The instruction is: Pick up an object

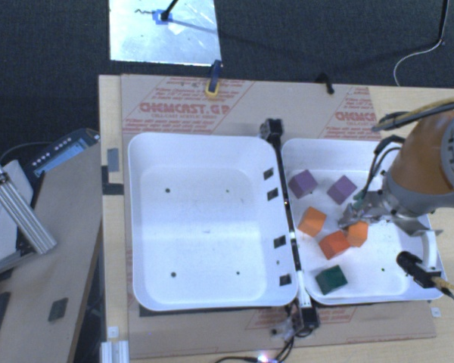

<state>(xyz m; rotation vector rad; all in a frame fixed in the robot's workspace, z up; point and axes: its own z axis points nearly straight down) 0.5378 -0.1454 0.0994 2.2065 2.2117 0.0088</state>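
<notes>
- In the right bin [378,153], the gripper [353,216] is low among the blocks, reached in from the right on the grey arm [416,191] with its orange band [431,146].
- The gripper sits just above an orange block [357,234], touching or nearly touching its top edge; its metal tip hides the contact, so I cannot tell whether the pincer is wide, narrow or gripping anything.
- No block can be seen between the fingers, so a hold cannot be claimed.
- Touching that orange block on its left is a second, redder orange block [334,244], tilted on the bin floor.
- A third orange block [312,221] lies up and to the left of those 2, apart from them and near the divider between the bins.
- 2 purple blocks lie toward the far side of the bin: one [303,182] near the divider, the other [341,189] to its right, just beside the gripper's upper left.
- A dark green block [331,279] rests alone near the bin's front edge, below the redder orange block and apart from it.
- The left bin [204,225] stands beside the right one, joined along a black clipped seam [281,203].
- Both bins rest on a cardboard sheet [181,108] with red printed lettering, laid on the bench.
- Beyond the bench, a shiny square panel [164,21] lies on dark carpet.
</notes>
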